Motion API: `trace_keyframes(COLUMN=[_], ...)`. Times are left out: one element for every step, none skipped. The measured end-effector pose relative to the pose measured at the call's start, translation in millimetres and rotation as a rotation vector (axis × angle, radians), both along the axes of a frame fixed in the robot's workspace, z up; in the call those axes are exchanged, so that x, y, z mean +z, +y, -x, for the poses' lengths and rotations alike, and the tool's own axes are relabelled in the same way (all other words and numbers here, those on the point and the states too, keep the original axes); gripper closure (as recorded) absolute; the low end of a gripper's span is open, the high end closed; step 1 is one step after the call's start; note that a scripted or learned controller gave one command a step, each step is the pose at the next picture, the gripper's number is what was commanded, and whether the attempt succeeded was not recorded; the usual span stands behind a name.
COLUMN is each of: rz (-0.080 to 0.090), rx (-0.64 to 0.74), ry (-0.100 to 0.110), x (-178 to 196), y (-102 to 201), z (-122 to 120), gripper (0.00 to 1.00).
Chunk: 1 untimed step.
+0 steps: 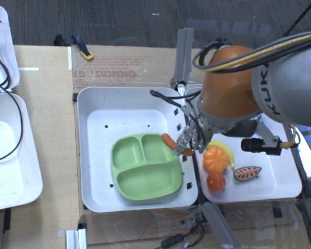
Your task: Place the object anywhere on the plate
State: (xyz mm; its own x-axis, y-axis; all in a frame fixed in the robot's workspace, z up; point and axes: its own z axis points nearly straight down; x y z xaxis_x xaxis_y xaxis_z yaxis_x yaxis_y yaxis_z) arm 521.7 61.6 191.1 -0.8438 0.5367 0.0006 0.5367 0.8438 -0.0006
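Hanging over the right rim of the green divided plate [145,167], the claw [187,145] grips an orange hot dog [170,140] between its fingers, just above the plate's upper right compartment. Beside it in the right bin [280,185] lie a small pumpkin [215,160], banana [224,150], tomato [215,181] and watermelon slice [247,173].

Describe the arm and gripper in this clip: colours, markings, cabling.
The arm is grey with a broad, rounded orange band above the wrist and dark KUKA lettering on the grey shell. Black and yellow cables loop over the top of it. The gripper is slim grey metal, and a black cylindrical part sticks out beside the wrist.
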Motion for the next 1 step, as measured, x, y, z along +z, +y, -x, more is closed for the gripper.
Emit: trace_keyframes(rz=[0.000], rx=[0.000], ry=[0.000], x=[0.1], y=[-0.3], z=[-0.1], gripper=[0.00])
